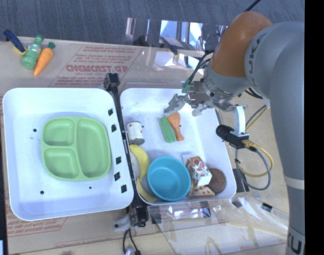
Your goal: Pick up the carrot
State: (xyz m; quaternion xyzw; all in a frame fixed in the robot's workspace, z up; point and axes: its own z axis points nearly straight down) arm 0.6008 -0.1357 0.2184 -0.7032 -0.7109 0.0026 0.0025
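Observation:
A toy carrot, orange with a green top lying beside it, rests on the floor of the right bin near its middle. My gripper hangs just over the carrot's far end. It is open, its fingers spread to either side, and nothing is between them. A second toy carrot lies outside the bins on the cardboard at the far left, next to a small green bottle.
The right bin also holds a blue bowl, a banana, a small can, a boxed toy and a brown cookie. A green divided plate sits in the left bin. Cables hang at the right.

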